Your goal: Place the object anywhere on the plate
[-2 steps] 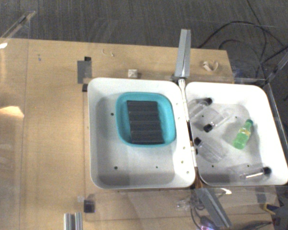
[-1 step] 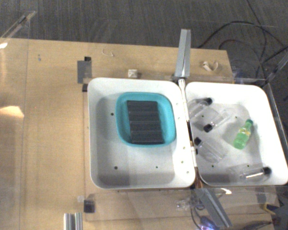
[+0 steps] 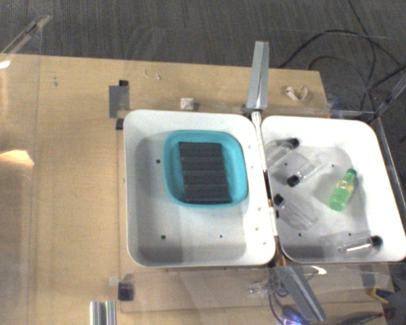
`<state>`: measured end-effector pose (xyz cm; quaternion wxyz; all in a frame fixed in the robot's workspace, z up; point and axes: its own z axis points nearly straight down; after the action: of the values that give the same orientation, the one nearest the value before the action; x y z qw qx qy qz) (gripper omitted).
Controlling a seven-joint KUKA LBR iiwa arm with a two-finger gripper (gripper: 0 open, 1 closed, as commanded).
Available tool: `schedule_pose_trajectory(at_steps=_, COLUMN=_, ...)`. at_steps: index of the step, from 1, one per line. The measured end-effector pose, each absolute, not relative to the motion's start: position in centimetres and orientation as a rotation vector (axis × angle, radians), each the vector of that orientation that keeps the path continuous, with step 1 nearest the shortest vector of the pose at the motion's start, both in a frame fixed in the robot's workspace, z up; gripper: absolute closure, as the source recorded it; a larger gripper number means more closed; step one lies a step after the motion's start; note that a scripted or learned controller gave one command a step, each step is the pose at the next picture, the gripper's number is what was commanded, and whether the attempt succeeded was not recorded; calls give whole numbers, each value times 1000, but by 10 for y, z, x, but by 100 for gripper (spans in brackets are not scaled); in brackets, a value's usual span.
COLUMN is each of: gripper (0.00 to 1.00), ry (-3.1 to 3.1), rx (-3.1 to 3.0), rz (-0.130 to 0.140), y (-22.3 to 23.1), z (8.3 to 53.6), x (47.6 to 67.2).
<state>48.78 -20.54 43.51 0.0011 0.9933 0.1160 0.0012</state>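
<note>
The green bottle [image 3: 342, 190] lies tilted in the right bin [image 3: 386, 147] among clear bottles [image 3: 294, 168], well apart from the teal plate [image 3: 238, 156]. It looks light, stiff and slippery; a grip across its body seems best.

1. This looks like a robotics lab: a plain wooden bench [image 3: 61, 202] carries two white bins [image 3: 139, 242].
2. Loose black cables [image 3: 338, 39] lie on grey carpet [image 3: 155, 12].
3. Metal brackets [image 3: 259, 76], probably fixtures, hold the bins.
</note>
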Motion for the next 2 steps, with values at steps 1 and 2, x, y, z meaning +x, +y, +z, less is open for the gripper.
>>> schedule_pose_trajectory(at_steps=1, gripper=0, ry=322, rx=3124, rz=2, y=-205, z=349, x=488)
schedule_pose_trajectory(at_steps=2, gripper=0, ry=327, rx=3123, rz=5, y=-205, z=436, x=488)
